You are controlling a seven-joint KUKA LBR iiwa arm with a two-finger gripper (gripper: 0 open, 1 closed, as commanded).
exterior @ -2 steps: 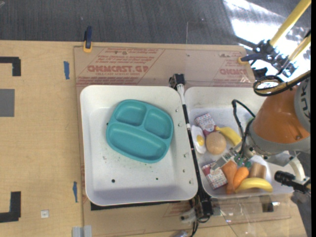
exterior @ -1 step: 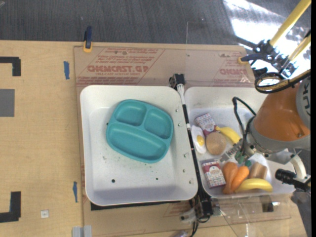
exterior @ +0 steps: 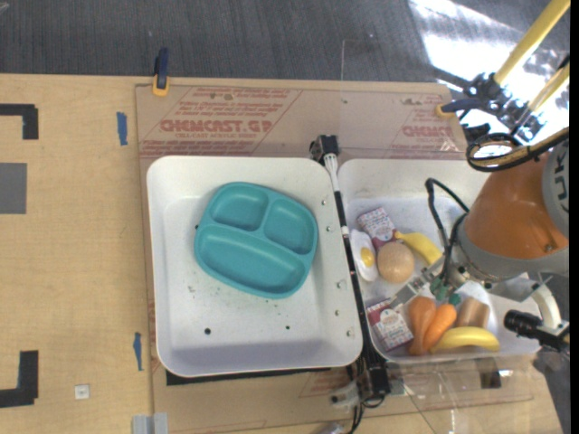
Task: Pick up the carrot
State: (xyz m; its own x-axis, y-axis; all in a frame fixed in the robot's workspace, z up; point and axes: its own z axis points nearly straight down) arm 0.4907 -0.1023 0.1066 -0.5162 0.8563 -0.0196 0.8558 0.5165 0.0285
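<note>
Camera view: "CHEMCAST GP" sheet, carrot.

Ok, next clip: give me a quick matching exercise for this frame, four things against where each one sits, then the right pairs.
Things:
1. teal divided plate
2. carrot
3. fried egg toy
4. gripper

Places:
A. near the front of the right bin, between a pink packet and a banana
B. in the left bin
C. just above the carrot's green top
D. right bin, close to the divider between the bins

Pairs: 1-B, 2-A, 3-D, 4-C
</note>
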